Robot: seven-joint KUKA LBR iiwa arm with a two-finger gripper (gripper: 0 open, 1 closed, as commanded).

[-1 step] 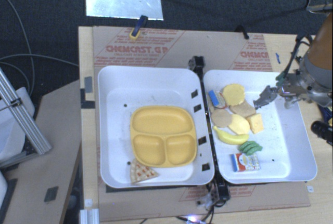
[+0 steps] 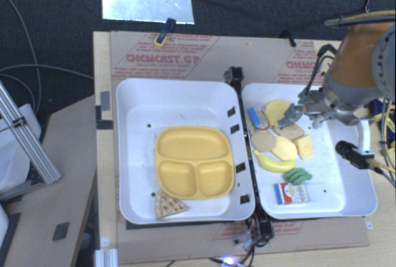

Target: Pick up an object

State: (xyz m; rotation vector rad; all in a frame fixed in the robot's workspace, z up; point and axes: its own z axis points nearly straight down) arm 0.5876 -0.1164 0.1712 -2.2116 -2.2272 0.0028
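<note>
The right bin [image 2: 356, 188] holds several toy foods: a yellow banana [image 2: 275, 164], a lemon-like piece [image 2: 284, 148], a cheese cube [image 2: 304, 147], a tan round piece [image 2: 263, 140], a pale yellow disc [image 2: 276, 109], a small blue piece [image 2: 255, 117], a green piece [image 2: 297, 176] and a white, blue and red carton [image 2: 292, 193]. My gripper [image 2: 303, 119] hangs over the upper middle of this bin, just above the cheese cube and a tan piece [image 2: 294, 132]. Its fingers [image 2: 289, 114] stand apart and open, with nothing held between them.
The left bin [image 2: 133, 135] carries a yellow divided tray [image 2: 194, 160] and a pizza slice [image 2: 168, 204] at its front. A black cylindrical part [image 2: 351, 155] with cables juts over the right bin's right side. The orange-banded arm [image 2: 362, 64] fills the upper right.
</note>
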